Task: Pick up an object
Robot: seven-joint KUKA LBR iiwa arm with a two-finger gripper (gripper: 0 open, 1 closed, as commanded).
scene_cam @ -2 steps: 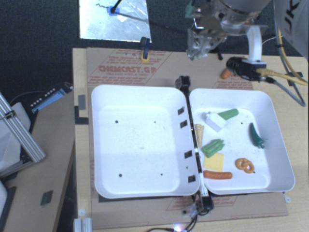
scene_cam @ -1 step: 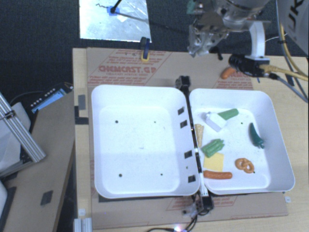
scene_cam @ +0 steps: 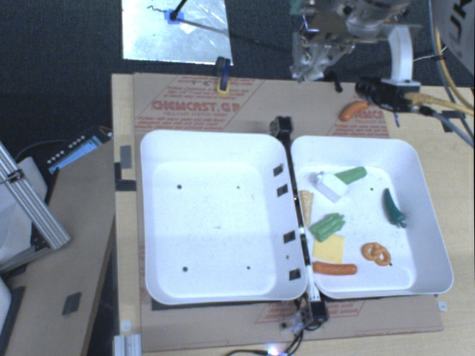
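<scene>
Camera view: claw point(scene_cam: 307, 71) up top, grip state can't tell (blurred). Below it, right shallow white plastic bin point(scene_cam: 427, 199) w/ pale-green oblong block point(scene_cam: 350, 174), dark-green pepper point(scene_cam: 393, 208), orange sausage point(scene_cam: 335, 268), brown pretzel point(scene_cam: 376, 254).

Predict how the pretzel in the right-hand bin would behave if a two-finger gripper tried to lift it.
The pretzel lies flat on the bin floor, so fingers would probably struggle to get under it. It looks small and thin, so likely light. Its looped, holed shape suggests it may slide or spin when nudged, not roll.
</scene>
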